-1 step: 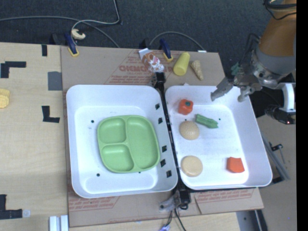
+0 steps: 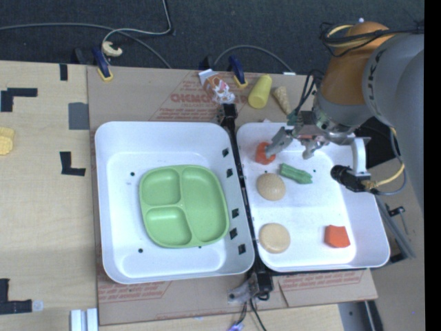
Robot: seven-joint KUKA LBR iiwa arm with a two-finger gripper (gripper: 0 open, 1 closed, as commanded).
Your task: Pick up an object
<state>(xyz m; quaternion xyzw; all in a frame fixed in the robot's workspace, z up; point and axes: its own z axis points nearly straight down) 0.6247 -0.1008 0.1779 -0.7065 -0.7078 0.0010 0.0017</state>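
Hanging with my jaws spread and empty between the red piece and green piece at the right bin's far edge, I risk clipping both, gripping neither.

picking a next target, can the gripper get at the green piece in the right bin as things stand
Probably yes. The gripper hangs just above the green piece, which lies apart from its neighbours with nothing on top.

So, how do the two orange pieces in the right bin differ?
The orange piece near the gripper lies at the bin's far left, beside the gripper; the orange block lies near the front right, alone. The first looks smaller and redder; the second is blockier. Both rest on the bin floor.
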